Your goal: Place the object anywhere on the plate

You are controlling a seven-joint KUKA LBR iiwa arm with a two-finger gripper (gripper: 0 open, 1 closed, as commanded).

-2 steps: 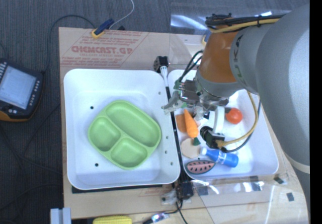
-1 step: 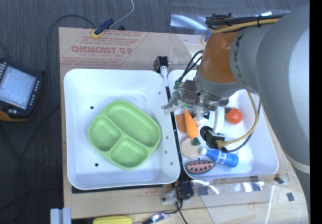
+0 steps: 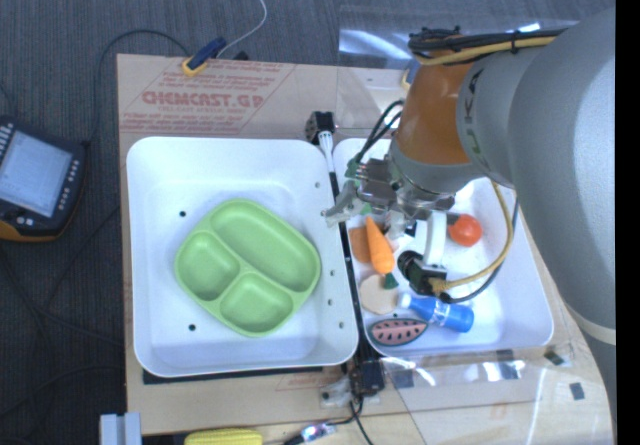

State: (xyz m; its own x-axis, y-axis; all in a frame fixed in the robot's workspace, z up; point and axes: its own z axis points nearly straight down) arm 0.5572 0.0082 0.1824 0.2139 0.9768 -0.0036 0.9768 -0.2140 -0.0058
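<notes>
Two white bins [image 3: 150, 263], one green plate [image 3: 247, 266]

The arm [image 3: 560, 133] runs off the right edge and covers much of the right bin [image 3: 520, 318], hiding the end effector's [image 3: 400, 233] fingertips and part of the carrot [image 3: 378, 245].

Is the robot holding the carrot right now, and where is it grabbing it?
Cannot tell: the end effector sits right above the carrot in the right bin, hiding any hold.
</notes>
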